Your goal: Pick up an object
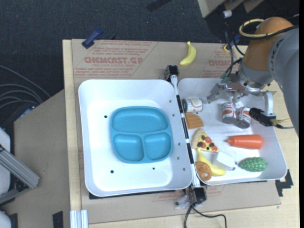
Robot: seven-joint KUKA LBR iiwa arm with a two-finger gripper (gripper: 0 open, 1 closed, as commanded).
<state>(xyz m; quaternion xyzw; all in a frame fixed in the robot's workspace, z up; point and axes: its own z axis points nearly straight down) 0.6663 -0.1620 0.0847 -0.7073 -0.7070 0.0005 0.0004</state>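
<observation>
**Desk:** What are you seeing from the overhead camera?

**Me:** I'm looking down on two glossy white bins side by side on a printed cardboard sheet (118, 56). The left bin (95, 127) is holding a smooth blue divided plate (141, 133) with three rounded compartments. The right bin (273, 146) is carrying the small stuff: two red-and-white cans lying together (235, 114), a third can (194, 105) on its side by the dividing wall, a flat tan piece (194, 121), a pizza slice (206, 142), a pretzel (203, 169) beside a yellow banana (214, 167), an orange carrot (244, 141) and a bumpy green bunch of grapes (252, 164) — all looking like moulded plastic.

**Desk:** And the arm?

**Me:** It's reaching in from the right, grey with the orange band (266, 39). The gripper (228, 90) is hanging at the far end of the right bin, just above the pair of cans. I'm seeing dark metal parts spreading out there, but I cannot tell how far the fingers are parted, and I'm seeing nothing between them.

**Desk:** Anything hard to read?

**Me:** The white piece (225, 159) by the banana is blurring into the bin floor. A second banana (188, 55) is lying outside on the cardboard — well apart from the rest.
</observation>
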